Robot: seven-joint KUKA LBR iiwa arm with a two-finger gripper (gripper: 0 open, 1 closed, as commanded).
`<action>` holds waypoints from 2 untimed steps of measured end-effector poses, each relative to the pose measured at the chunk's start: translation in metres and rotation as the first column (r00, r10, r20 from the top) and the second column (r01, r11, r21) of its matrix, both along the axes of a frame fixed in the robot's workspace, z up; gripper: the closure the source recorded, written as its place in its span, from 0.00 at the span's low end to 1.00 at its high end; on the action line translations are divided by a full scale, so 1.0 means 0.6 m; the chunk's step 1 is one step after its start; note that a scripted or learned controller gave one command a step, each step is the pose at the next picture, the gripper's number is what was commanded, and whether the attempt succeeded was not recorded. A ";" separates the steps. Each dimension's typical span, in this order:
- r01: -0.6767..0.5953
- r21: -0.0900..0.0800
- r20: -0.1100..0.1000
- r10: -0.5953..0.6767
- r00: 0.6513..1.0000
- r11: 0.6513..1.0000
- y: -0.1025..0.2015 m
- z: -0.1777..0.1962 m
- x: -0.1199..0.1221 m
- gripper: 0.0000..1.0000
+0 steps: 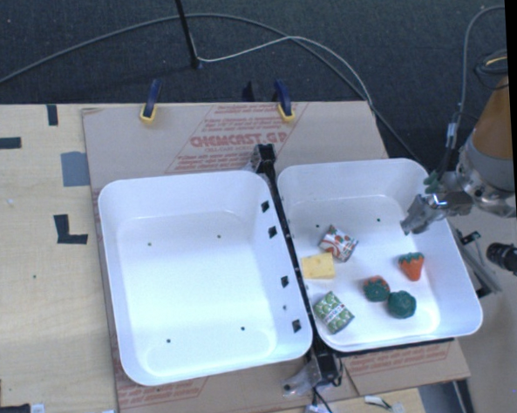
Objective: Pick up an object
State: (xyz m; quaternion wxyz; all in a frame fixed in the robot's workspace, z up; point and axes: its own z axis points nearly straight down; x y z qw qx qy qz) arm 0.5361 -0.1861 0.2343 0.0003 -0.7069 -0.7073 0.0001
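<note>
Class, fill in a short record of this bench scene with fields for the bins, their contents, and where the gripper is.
left bin: white, shallow, nothing seen inside
right bin: white, shallow, holds six small items
items: yellow block, red-and-white packet, green-and-white packet, orange strawberry-like toy, red-and-green toy, dark green round toy
gripper: above the right bin's right side, nothing seen between its fingers
nearest item to gripper: orange strawberry-like toy
under the bins: cardboard sheet, held by two clamps

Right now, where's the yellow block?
In the right bin, against its left wall, the yellow block lies between the red-white packet and the green packet.
</note>
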 end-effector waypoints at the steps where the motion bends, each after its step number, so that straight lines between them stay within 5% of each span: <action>1: 0.001 0.001 -0.006 -0.001 1.000 1.000 -0.037 -0.258 0.025 0.00; 2: -0.005 -0.001 0.003 0.005 1.000 1.000 0.018 -0.249 0.174 0.00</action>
